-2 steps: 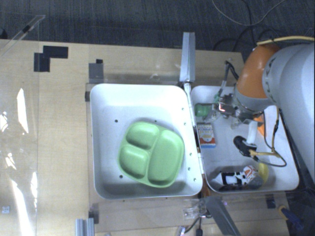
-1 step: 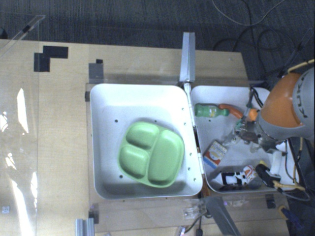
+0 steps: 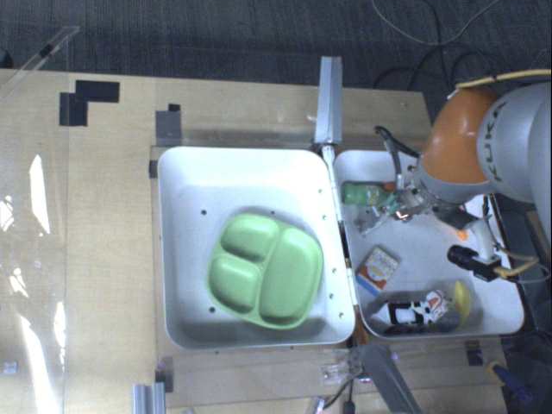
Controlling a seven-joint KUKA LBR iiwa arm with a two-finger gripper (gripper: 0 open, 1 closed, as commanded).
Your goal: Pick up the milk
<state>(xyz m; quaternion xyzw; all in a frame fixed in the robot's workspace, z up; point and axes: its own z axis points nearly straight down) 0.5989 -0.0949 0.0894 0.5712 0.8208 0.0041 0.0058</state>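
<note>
Over the right bin: the claw (image 3: 379,212) hangs low at the bin's far left corner, beside a green bottle (image 3: 360,194); whether its fingers are apart or together cannot be told.
Arm: the grey arm (image 3: 517,141) with its orange band reaches in from the right.
Milk: a small carton (image 3: 378,266), white with an orange side, apparently the milk, lies tilted mid-bin, nearer the viewer than the claw and apart from it.
Right bin (image 3: 509,313): holds loose items to pick from, among them a black-and-white object (image 3: 416,310) and a yellow object (image 3: 462,297).
Left bin (image 3: 177,231): carries a green divided tray (image 3: 266,270).
Tabletop (image 3: 86,231): bears both bins side by side.
</note>
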